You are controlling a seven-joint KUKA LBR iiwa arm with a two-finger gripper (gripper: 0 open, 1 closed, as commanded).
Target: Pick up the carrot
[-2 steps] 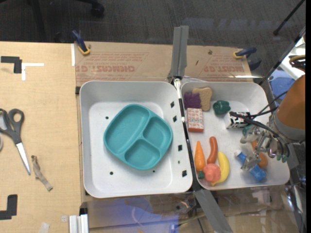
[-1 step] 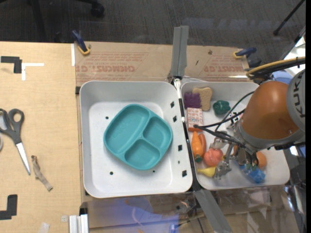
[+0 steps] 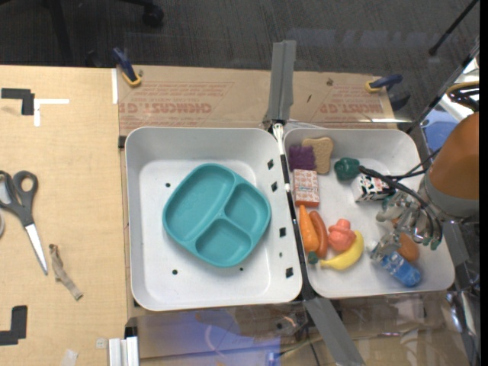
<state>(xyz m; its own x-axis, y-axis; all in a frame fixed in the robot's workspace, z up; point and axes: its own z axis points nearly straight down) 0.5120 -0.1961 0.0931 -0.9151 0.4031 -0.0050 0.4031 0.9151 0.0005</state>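
- Left bin (image 3: 145, 227): carries only a teal three-compartment plate (image 3: 217, 214), central. No part in the pick; no risk judged from it.
- Right bin (image 3: 347, 280): crowded. Carrot (image 3: 308, 229) lies along the left wall, near the front-left corner, long axis running back to front.
- Arm (image 3: 457, 166): sits over the right edge of the right bin. Gripper (image 3: 402, 227) hangs above the front-right part of the bin, well apart from the carrot. Finger state cannot be told; cables and clutter mask the tips.
- Neighbours: banana (image 3: 343, 256) just beside the carrot's front end, a red-orange toy (image 3: 341, 232) touching or nearly so on its right, a small printed box (image 3: 306, 187) at its back end.
- Risk 1: a finger has little room between carrot and bin wall; likely to strike the wall or ride over the carrot.
- Risk 2: the other finger may catch the red-orange toy or banana, so the grasp takes the wrong thing or both.
- Risk 3: the traverse leftward may brush the blue object (image 3: 402, 271) below the gripper.
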